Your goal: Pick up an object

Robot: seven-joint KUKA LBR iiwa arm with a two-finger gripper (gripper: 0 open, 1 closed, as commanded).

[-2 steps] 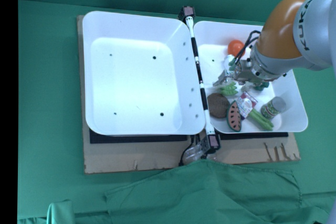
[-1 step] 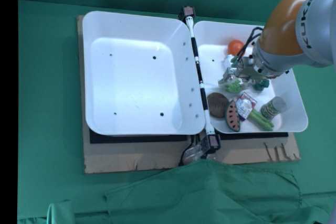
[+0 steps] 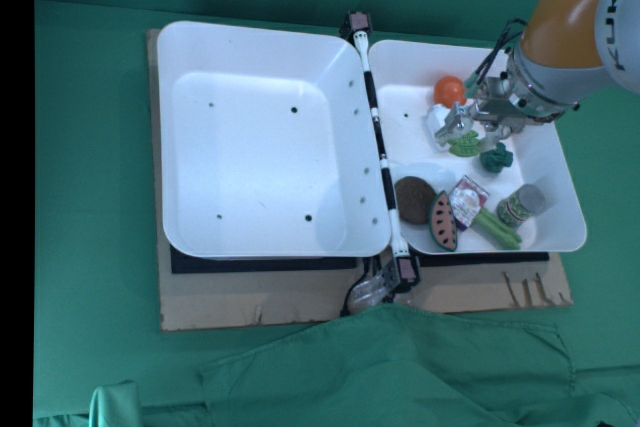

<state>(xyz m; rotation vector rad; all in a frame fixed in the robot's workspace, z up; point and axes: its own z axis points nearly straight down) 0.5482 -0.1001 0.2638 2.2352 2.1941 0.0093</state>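
A: What lies nearest the camera?

B: A crumpled green cloth (image 3: 400, 365) over the table's (image 3: 90, 165) front edge. Behind it sits a cardboard sheet (image 3: 220, 300) carrying two white bins side by side.

A: And the bins?

B: The left bin (image 3: 260, 140) has only small dark dots on its floor. The right bin (image 3: 560, 205) holds the objects: a brown disc (image 3: 414, 200) by its left wall, a watermelon slice (image 3: 444, 221) just beside the disc, a small packet (image 3: 467, 201), a green stalk (image 3: 497, 228) and a can (image 3: 520, 205) toward its front right corner.

A: Where is the gripper?

B: The gripper (image 3: 462, 125) hangs over the right bin's back half, low among an orange ball (image 3: 449, 90), a light-green piece (image 3: 464, 146) and a dark-green piece (image 3: 496, 156).

A: Holding anything?

B: I cannot tell whether it is wide or narrow; the light-green piece lies just under it, but nothing shows clearly between its parts.
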